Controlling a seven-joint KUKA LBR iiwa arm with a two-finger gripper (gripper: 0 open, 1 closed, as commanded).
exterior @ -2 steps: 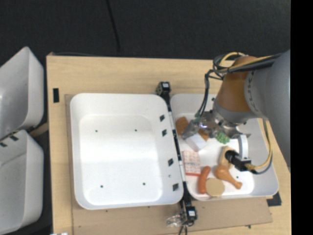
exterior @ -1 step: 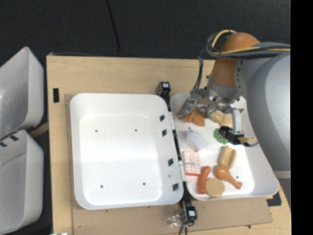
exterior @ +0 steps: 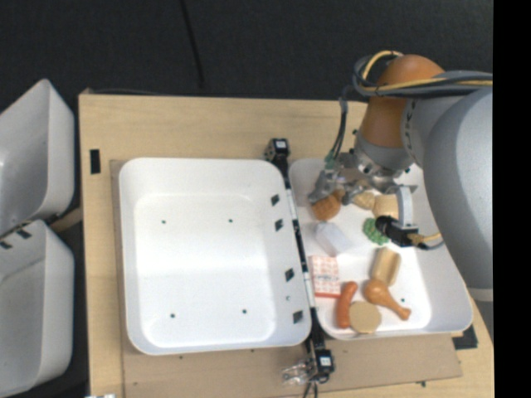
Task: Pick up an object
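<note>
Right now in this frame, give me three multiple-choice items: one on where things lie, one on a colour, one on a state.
1. Which bin holds the objects?
A. left bin
B. right bin
C. both

2. What colour is the band above the wrist?
A. orange
B. blue
C. green

3. Where is the gripper?
A. over the left bin
B. off the bench
C. low in the right bin, at a brown object

Key: B, the objects lie in the right bin; A, the band is orange; C, the gripper sits by the brown object.
</note>
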